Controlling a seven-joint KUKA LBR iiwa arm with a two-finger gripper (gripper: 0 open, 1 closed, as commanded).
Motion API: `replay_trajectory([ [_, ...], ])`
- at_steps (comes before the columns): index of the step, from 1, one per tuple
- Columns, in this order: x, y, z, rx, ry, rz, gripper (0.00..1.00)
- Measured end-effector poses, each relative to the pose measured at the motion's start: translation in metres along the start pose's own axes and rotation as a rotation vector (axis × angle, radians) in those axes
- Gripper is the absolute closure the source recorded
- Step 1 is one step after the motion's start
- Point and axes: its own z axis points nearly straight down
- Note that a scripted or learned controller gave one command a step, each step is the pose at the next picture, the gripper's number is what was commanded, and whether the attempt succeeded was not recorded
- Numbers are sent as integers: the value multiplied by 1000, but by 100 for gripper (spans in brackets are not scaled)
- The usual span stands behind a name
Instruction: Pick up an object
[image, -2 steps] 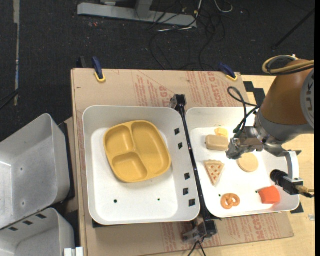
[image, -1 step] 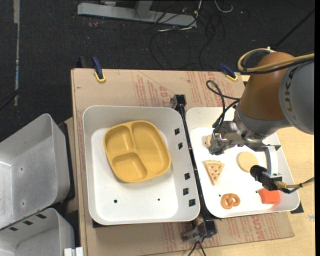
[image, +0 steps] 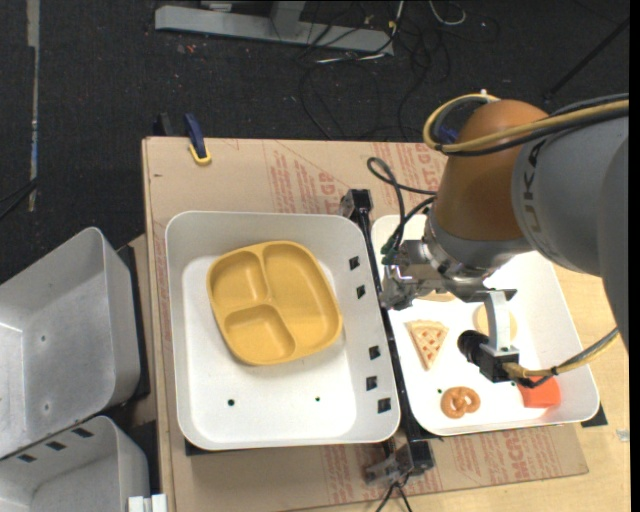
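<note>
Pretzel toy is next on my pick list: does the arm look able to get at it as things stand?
Probably yes. The pretzel toy lies bare near the front wall of the right bin, apart from the pizza slice and orange block, with the arm above that same bin.

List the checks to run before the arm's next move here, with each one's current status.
1. Targets in the right bin: pizza slice, pretzel and orange piece lie apart from one another: ok.
2. Tool over the right bin's left side: ok.
3. Tool free of any load: cannot tell, the wrist hides it.
4. Pale round item fully in sight: not ok, the robot covers part of it.
5. Yellow plate flat in the left bin: ok.
</note>
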Motion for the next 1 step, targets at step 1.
replay_trajectory([
  [1,50,15,-11,-2,0,0,100],
])
